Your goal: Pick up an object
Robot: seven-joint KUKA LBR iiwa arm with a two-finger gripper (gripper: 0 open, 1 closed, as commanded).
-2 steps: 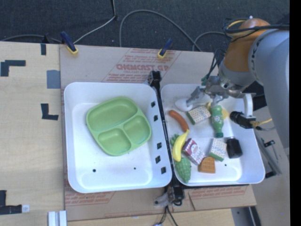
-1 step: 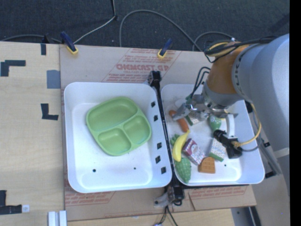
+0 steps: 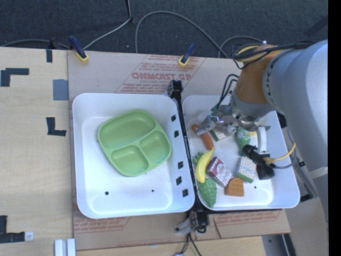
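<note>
My gripper (image 3: pixel 216 122) hangs low over the upper left part of the right bin (image 3: pixel 285 196). Just left of and below it lie small orange pieces (image 3: pixel 206 140). Further down are a yellow banana (image 3: pixel 203 166), a dark green toy (image 3: pixel 208 191), a red and white packet (image 3: pixel 219 170), an orange wedge (image 3: pixel 234 187) and a white and green box (image 3: pixel 246 168). A green can (image 3: pixel 243 137) lies to the right of the gripper, partly under the wrist. Nothing shows as lifted.
The left bin (image 3: pixel 85 196) holds a green divided plate (image 3: pixel 134 142). A black divider with clips (image 3: pixel 180 137) runs between the bins. The grey arm with its orange band (image 3: pixel 253 84) covers the right bin's upper right. Cables trail across the dark floor behind the bench.
</note>
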